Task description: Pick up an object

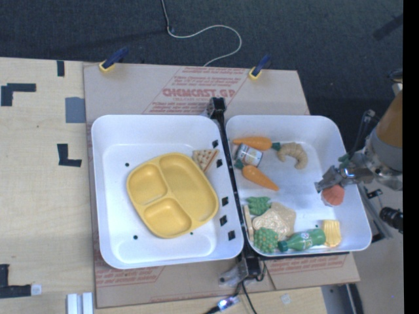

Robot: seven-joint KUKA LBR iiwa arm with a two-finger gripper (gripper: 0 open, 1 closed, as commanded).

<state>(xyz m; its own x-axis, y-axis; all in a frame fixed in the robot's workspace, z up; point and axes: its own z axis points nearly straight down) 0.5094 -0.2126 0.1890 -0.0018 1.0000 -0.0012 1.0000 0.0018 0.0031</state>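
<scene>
My gripper (330,183) hangs over the right side of the right bin (288,122), reaching in from the right. A small red round object (334,196) lies directly under its tip, touching or very close to it; whether it is gripped is unclear. In the same bin lie two orange carrots (252,142) (259,176), a small tin can (248,154), a tan croissant (292,153), a green leafy piece (258,205), a beige flat piece (275,220), a green bottle (302,241) and a yellow corn piece (331,233).
The left bin (105,175) holds a yellow divided plate (171,193) and a waffle-patterned cracker (205,157) near the shared wall. A black divider (226,175) runs between the bins. Bare bin floor shows between the carrot and the gripper.
</scene>
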